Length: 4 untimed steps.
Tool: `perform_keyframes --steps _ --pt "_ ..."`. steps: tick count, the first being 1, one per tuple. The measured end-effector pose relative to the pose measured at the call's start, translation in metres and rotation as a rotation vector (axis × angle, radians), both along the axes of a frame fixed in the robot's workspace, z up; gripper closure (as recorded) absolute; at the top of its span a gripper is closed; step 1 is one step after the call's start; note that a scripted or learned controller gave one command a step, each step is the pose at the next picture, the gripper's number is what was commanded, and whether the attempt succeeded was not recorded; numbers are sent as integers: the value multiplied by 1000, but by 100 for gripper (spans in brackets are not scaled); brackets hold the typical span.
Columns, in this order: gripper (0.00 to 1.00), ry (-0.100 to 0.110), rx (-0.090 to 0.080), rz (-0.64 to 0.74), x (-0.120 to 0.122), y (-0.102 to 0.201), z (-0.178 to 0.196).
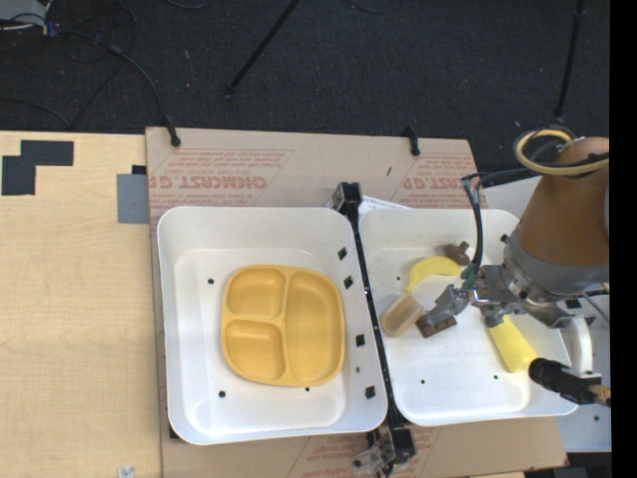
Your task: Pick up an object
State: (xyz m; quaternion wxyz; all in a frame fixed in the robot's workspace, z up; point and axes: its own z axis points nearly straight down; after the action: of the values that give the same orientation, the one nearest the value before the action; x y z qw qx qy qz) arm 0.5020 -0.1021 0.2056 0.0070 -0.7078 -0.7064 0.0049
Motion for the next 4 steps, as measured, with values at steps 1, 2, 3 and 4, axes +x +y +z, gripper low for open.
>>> perform_keyframes --steps 1,2,3,4 --pt "0 -12 -1 2 3 0 6" --pt "0 -7 0 2 -5 8 -52" --pt "0 -7 0 1 -3 17 -101" --pt "0 -12 -2 1 -3 17 -119"
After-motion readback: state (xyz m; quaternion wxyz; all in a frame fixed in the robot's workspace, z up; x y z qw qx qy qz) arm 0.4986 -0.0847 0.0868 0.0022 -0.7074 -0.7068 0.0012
